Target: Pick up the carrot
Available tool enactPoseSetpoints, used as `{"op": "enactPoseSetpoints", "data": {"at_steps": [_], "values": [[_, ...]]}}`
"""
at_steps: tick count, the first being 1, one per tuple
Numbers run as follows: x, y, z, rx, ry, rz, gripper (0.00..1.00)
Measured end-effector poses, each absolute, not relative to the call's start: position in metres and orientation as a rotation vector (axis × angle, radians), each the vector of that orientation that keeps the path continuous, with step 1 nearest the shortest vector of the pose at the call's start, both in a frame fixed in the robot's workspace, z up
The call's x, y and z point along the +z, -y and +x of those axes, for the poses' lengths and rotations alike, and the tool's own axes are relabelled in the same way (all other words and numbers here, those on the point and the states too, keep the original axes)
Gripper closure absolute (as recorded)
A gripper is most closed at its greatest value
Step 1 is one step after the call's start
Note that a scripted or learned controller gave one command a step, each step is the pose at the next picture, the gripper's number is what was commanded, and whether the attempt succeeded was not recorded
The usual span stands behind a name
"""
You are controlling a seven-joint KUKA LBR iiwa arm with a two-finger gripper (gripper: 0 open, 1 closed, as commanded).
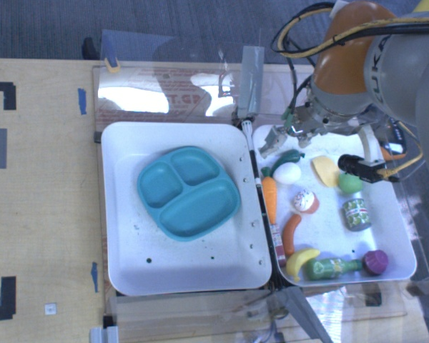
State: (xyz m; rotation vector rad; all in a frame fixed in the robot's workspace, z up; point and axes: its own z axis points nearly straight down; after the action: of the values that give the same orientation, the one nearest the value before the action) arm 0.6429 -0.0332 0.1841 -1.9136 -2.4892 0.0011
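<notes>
The carrot [269,196] is orange with a small green top. It lies in the right bin [404,245] along its left wall, green end toward the back. My gripper [274,141] hangs over the back left part of that bin, a short way behind the carrot's green end and apart from it. A white egg [287,172] and a dark green vegetable [287,157] lie just right of the carrot's top, close under the gripper.
The right bin also holds a yellow wedge [324,170], a green ball [349,184], a small can [356,214], a red sausage [291,232], a banana [300,260], a green bottle [332,266] and a purple piece [375,261]. A blue divided plate [189,191] sits in the left bin [121,213].
</notes>
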Motion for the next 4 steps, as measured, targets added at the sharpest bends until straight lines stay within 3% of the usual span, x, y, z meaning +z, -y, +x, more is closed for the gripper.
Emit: {"op": "enactPoseSetpoints", "data": {"at_steps": [1, 2, 3, 4], "values": [[0.183, -0.068, 0.581, -0.001, 2.548, -1.831, 0.0], [0.184, -0.021, 0.651, -0.002, 2.763, -1.501, 0.0], [0.183, -0.015, 0.543, 0.0, 2.818, -1.386, 0.0], [0.231, 0.002, 0.584, -0.003, 2.72, -1.581, 0.0]]}}
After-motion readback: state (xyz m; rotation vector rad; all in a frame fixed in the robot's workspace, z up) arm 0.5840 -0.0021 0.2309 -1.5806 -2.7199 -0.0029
